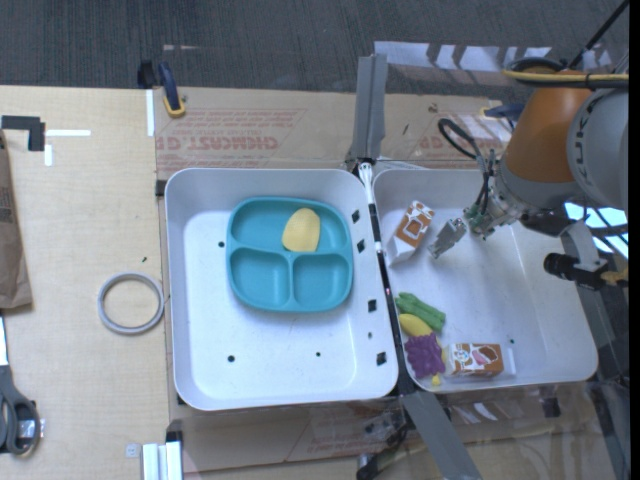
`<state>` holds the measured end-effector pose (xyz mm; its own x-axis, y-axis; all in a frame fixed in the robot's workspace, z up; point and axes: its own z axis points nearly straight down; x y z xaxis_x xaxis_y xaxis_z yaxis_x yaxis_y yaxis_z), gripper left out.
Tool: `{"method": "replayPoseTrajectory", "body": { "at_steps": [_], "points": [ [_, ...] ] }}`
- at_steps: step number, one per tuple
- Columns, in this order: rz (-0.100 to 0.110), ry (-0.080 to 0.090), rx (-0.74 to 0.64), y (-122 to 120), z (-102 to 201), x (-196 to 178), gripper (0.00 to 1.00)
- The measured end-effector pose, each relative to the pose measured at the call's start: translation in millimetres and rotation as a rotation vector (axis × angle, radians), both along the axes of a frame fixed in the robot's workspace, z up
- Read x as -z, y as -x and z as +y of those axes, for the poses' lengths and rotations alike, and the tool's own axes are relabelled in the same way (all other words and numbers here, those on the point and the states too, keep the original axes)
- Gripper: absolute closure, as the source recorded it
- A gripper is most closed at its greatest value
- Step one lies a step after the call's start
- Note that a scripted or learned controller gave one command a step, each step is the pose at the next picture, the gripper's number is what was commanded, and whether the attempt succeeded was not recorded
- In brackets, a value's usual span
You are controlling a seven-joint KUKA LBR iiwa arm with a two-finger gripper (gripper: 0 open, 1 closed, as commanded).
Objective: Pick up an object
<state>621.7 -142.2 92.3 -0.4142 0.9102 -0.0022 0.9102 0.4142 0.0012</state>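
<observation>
The right bin [540, 298] holds the candidate objects: an orange-and-white carton [413, 225] lies near its upper left corner, and along its left wall sit a green vegetable [422, 311], a yellow piece [412, 324] and a purple grape bunch [424, 354], touching or nearly touching one another. A small brown-and-white box [476, 360] lies just beside the grapes, near the bin's lower edge. The end effector [447, 238] hangs over the upper part of this bin, just right of the carton; its fingers are too small and blurred to resolve, so its opening cannot be told, and no object is seen between them. The grey arm [560, 148] with its orange band enters from the right. The left bin [270, 368] contains a teal 3-compartment plate [290, 268], with a yellow item [301, 230] in the upper compartment. Both bins rest on brown cardboard [255, 128] bearing mirrored red printing that cannot be read reliably. On the light wooden table [70, 218], a grey ring [131, 301] lies left of the bins. Dark carpeted floor [250, 18] lies beyond the table.
</observation>
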Motion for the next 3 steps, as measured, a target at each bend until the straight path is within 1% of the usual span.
{"method": "replayPoseTrajectory", "body": {
  "at_steps": [1,2,3],
  "points": [
    [0.013,0.010,-0.105,-34,25,-1,0.00],
    [0.002,-0.001,-0.029,30,31,0,0.00],
    [0.000,0.000,-0.156,6,41,0,0.00]
  ]
}}
